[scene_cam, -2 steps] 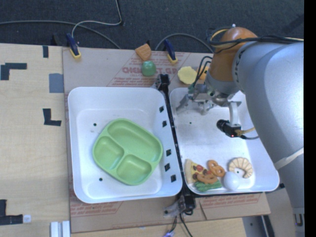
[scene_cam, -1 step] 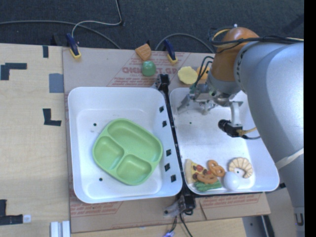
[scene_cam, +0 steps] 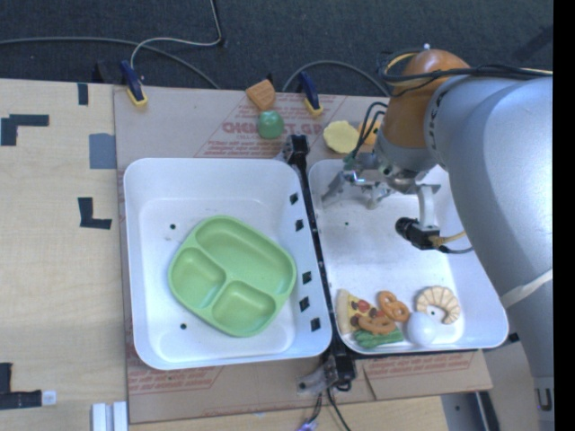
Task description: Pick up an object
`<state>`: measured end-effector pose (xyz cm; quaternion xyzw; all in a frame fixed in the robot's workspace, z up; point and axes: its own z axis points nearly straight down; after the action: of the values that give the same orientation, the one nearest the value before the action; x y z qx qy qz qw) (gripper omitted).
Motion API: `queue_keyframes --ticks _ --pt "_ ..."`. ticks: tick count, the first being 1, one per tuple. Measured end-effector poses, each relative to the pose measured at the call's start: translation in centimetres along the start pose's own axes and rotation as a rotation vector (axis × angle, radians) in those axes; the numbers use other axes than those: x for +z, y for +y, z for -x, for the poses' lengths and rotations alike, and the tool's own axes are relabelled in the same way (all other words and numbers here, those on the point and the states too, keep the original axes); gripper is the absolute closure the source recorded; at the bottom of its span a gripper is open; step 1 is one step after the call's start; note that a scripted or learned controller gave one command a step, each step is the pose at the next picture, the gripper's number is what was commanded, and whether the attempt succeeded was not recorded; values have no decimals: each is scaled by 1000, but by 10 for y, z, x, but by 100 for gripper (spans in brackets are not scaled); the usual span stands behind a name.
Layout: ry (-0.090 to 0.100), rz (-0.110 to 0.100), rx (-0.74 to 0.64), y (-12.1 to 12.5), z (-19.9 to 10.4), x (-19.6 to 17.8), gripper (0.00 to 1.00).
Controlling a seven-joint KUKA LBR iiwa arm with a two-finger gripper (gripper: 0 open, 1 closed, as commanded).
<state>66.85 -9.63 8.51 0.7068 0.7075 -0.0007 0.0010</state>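
Nothing lifted yet, judging by how things lie. Grey two-finger gripper (scene_cam: 361, 185) low over the upper part of the right shallow white plastic bin (scene_cam: 467, 330), at about 11 o'clock within it, fingers spread apart with only bare white floor between them. All of the pick left to do: choose a piece, close on it, raise it.

Candidates, all in a cluster at 6 o'clock of the right bin, well apart from the gripper:
- one toy pizza slice, tan with red dots (scene_cam: 357, 311)
- one brown toy pretzel (scene_cam: 392, 306)
- one pale toy croissant (scene_cam: 437, 303)
- one green bean-like strip (scene_cam: 378, 338)
- one white rounded piece (scene_cam: 422, 330)

Elsewhere:
- one light-green three-compartment plastic plate (scene_cam: 232, 275), lying flat at the centre of the left white bin (scene_cam: 144, 196)
- beyond the bins at 12 o'clock, on the cardboard: one orange block (scene_cam: 261, 93), one green ball (scene_cam: 269, 125), one yellow rounded piece (scene_cam: 341, 136)

Two bins in all, side by side.
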Motion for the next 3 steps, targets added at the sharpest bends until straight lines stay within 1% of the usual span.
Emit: queue_keyframes --ticks 1,2,3 --pt "-1 1 -1 0 0 -10 100" --pt "-1 1 -1 0 0 -10 0" --pt "1 0 0 0 4 0 0"
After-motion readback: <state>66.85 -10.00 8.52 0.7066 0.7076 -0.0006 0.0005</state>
